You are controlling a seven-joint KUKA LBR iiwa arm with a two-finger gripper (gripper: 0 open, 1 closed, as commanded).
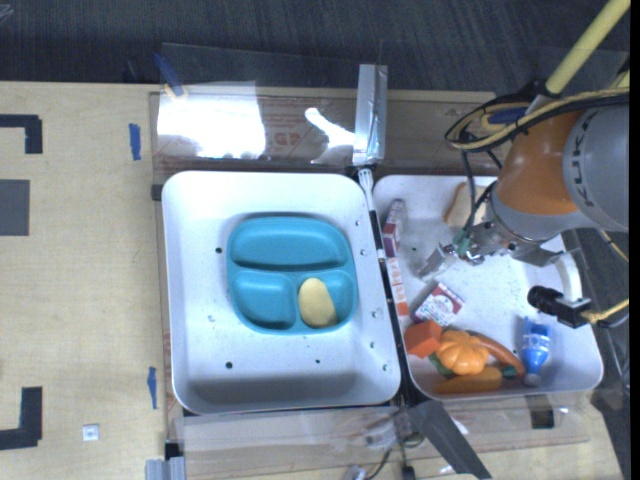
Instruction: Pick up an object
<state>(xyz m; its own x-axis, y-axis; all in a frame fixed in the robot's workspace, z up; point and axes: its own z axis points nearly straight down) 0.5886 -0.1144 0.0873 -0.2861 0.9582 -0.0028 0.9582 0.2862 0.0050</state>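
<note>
My gripper [440, 259] hangs low over the upper middle of the right bin [590, 368], reaching in from the right under the orange band of the arm. Just below it lies a small red and white packet [440, 306]. At the bin's front sit an orange pumpkin-like toy [462, 352], a long orange carrot-like piece [470, 378] and an orange-red block [421, 338]. A blue bottle [536, 349] lies at the front right. A beige piece [458, 203] leans at the bin's back, partly behind the arm.
The left bin [190, 298] holds a blue divided tray [290, 268] with a yellow egg-shaped thing [317, 303] in its lower right compartment. A slim red and white tube [391, 230] lies along the right bin's left wall, by the divider between the bins.
</note>
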